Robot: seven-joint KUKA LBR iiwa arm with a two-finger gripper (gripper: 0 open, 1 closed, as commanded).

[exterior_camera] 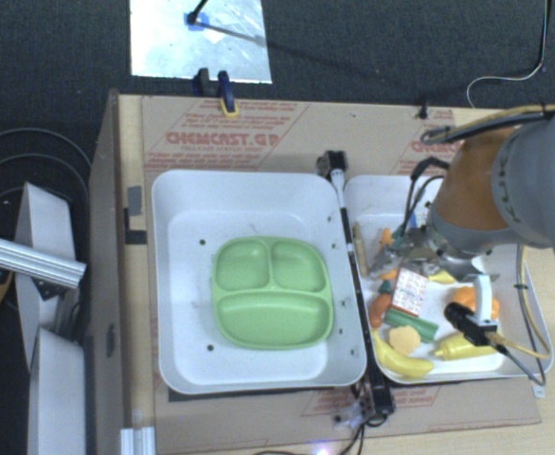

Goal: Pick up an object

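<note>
My gripper [400,251] hangs low over the upper left part of the right bin [372,193], on the grey arm that reaches in from the right. Just below it lie a white box with red dots [410,292] and a small orange piece [389,275]. Further down are a carrot [381,307], a green stick [420,328], a banana [399,360] along the front wall, a yellow toy [456,349] and an orange ball [461,296]. I see nothing held in the gripper.
The left bin [178,254] holds a green divided plate [273,290]. A dark divider rail [349,254] runs between the two bins. Cardboard covers the bench behind the bins.
</note>
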